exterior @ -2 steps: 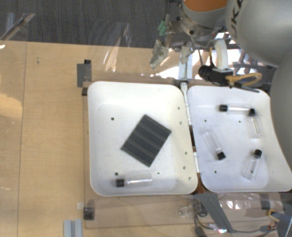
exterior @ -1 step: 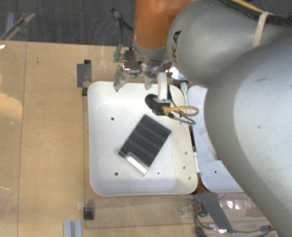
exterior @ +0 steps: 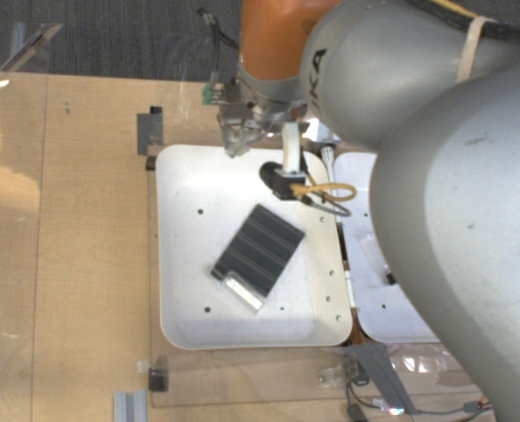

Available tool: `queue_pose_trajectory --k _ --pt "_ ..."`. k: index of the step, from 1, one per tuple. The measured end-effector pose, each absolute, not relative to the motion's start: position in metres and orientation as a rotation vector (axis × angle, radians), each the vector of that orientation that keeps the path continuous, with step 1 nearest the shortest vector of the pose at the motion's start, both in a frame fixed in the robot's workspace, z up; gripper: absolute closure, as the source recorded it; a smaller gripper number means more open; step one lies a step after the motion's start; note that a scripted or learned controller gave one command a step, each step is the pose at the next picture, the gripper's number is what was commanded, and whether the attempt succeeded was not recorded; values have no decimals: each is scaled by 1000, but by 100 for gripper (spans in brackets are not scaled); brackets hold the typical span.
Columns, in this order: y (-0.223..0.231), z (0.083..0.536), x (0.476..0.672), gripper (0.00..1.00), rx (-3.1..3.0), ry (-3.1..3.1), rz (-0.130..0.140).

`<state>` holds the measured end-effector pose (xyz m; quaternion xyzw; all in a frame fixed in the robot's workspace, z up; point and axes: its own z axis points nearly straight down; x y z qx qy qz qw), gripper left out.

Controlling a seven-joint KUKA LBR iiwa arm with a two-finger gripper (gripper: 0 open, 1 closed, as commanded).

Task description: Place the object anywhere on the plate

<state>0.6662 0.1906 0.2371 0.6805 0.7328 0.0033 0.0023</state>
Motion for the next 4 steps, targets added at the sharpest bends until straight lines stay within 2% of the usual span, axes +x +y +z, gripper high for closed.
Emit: queue_pose_trajectory --k 1,2,3,4 --pt "226 265 669 100 2262 2176 10" --pt "226 264 669 0 2261 2177 9" --pt "228 277 670 100 2252 2182 18" --pt "236 399 669 100 1294 2851 16"
